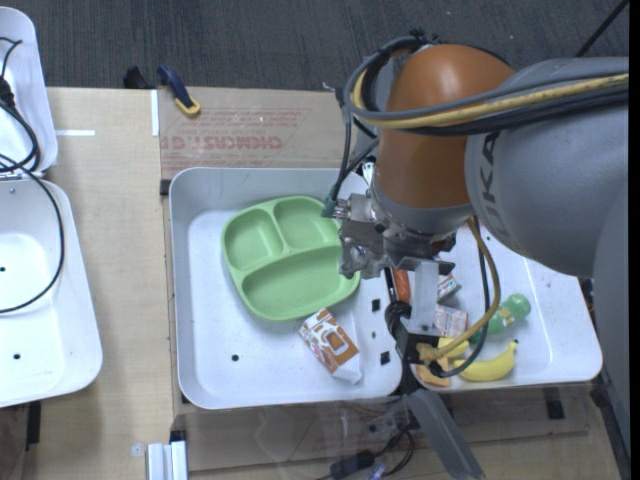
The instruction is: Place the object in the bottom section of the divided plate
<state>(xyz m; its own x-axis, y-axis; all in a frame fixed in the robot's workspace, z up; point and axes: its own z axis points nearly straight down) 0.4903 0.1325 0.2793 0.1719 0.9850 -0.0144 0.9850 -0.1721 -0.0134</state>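
Hanging just beside the right rim of the green divided plate [238,260], the gripper [392,268] sits low in the right bin [200,368]; whether its jaws are apart or together I cannot tell, nor whether they carry anything. The object is probably one of the small packets [447,320] under the wrist, well short of the plate's large bottom section [290,286]. To do this step well, secure it squarely, lift clear of the rim, travel left and release low over that section's middle, avoiding the snack packet [331,344] at the plate's lower edge and the banana [487,365]. The cardboard [250,133] behind the bin carries red print, upside down, seemingly "CHEMCAST GP"; the packets' print is too small to read.
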